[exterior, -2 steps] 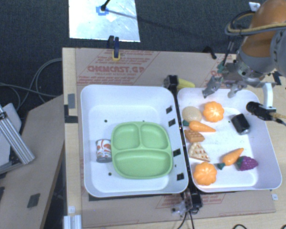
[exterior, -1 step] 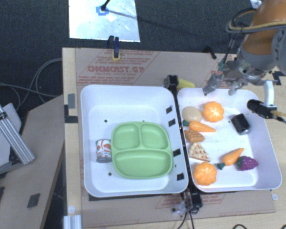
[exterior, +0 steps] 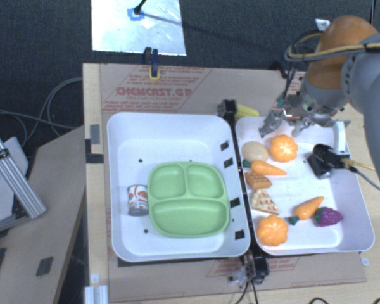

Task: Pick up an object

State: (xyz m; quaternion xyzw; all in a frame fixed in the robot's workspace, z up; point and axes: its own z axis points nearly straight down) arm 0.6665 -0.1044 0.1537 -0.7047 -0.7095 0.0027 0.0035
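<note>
- The far orange (exterior: pixel 284 148), the fruit closest to the gripper (exterior: pixel 284 129), is round, so it shows no long axis and points no way that can be read.
- It sits in the far part of the right bin (exterior: pixel 349 232), beside a pale egg-shaped piece (exterior: pixel 254 151) on its left and just above a small carrot (exterior: pixel 268 168).
- That small carrot lies nearly level across the view, thick end to the left and tip to the right.
- The right bin also holds a brown biscuit-like piece (exterior: pixel 258 181), a pizza-like wedge (exterior: pixel 264 202), a near orange (exterior: pixel 272 230), a second carrot (exterior: pixel 309 208) and purple grapes (exterior: pixel 328 216).
- The second carrot is tilted, with its orange end up to the right and its green end down to the left, beside the grapes.
- A yellow banana (exterior: pixel 246 111) lies at the far rim, near where the two bins meet.
- The left bin (exterior: pixel 177 132) holds a green divided plate (exterior: pixel 189 199) and a small can (exterior: pixel 137 200) just beside the plate's left edge.
- The gripper hangs over the far edge of the right bin with its fingers (exterior: pixel 266 127) spread apart and nothing between them.
- The far orange lies just below the fingertips in the view, in line with the gap between them but not within it.
</note>
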